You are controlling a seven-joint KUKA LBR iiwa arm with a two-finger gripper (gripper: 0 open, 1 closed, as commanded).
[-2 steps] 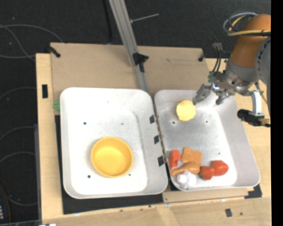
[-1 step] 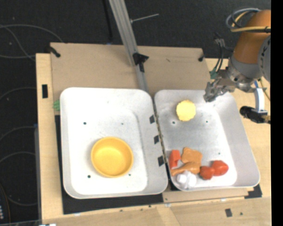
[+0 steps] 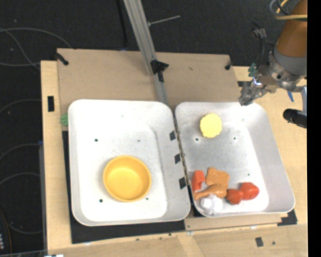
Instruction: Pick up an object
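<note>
The gripper (image 3: 247,97) hangs over the right bin's (image 3: 267,143) far corner; I can't tell its state.

The bench (image 3: 123,74) has a tan board surface. Two shallow white bins rest on it side by side, touching along their inner edges: the left bin (image 3: 91,127) and the right bin (image 3: 267,159). A slanted metal rail (image 3: 142,31) crosses the rear.
</note>
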